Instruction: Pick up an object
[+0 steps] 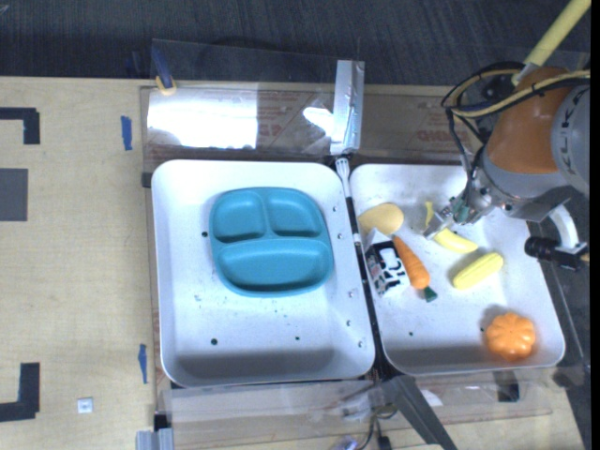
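**Gripper down in right bin, nothing visibly held**

Right bin: one carrot, long axis diagonal, tip upper-left; one corn cob, one banana, one potato, one pumpkin, one black-white card. Gripper above banana; finger state unclear. Left bin: one blue tray.

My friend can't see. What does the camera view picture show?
A robot arm reaches from the right and lowers its pincer into the right white bin, among a toy carrot, corn cob, banana, potato and small orange pumpkin. The left bin holds a blue divided plate.
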`<state>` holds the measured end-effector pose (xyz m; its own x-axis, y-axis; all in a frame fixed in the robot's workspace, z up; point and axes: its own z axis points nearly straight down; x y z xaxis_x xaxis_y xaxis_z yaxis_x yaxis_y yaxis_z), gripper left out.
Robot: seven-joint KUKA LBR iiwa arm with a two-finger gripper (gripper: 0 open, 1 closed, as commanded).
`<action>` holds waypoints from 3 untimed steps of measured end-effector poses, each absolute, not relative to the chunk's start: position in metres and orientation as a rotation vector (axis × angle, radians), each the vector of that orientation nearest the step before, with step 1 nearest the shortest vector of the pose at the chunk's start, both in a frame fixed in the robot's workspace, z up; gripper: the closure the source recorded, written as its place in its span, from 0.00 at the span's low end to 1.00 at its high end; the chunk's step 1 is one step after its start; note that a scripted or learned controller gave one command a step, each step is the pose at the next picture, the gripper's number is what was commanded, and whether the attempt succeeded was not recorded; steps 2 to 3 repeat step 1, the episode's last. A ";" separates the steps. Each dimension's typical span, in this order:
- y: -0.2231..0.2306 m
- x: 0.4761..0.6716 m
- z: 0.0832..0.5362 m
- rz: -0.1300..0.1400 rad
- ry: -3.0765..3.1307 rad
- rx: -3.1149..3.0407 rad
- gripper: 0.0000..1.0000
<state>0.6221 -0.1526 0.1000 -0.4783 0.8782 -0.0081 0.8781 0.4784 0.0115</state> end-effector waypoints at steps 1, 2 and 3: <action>-0.126 0.657 0.200 0.008 2.602 1.742 1.00; -0.126 0.657 0.200 0.008 2.602 1.742 1.00; -0.126 0.657 0.200 0.008 2.602 1.742 1.00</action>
